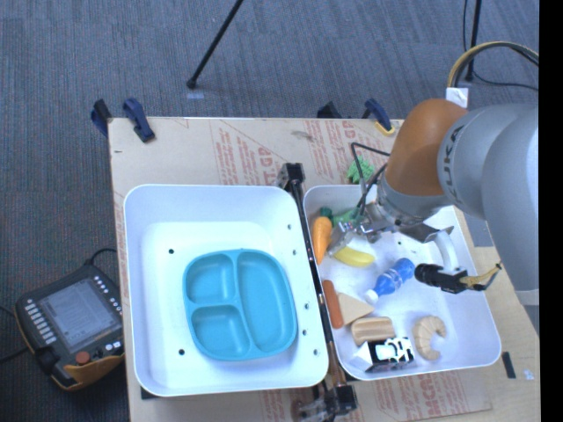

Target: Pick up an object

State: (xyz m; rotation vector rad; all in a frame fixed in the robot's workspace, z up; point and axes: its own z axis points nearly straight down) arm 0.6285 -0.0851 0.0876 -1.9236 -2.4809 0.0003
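Arm [457,161]: reaching in from the right, bent low over the right bin's back-left part, likely to put the hand among the crowded items.
Hand [354,229]: just above the banana, close beside the carrot; fingers too small and cluttered to read, so open, closed or clamped cannot be told.
Banana [354,256]: lying flat in the right bin, under the hand, probably the target.
Carrot [322,237]: propped along the bin's left wall, touching or nearly touching the hand's side.
Bottle [391,280]: blue, tilted, mid-bin, near the banana.
Bread [372,329], croissant [431,336]: at the front, well clear of the hand.
Right bin [479,301]: holding all loose items, hence the reach here.
Left bin [154,236]: holding a blue tray [238,303].
Tabletop [220,152]: clamped at the back edge, presumably to stay put.
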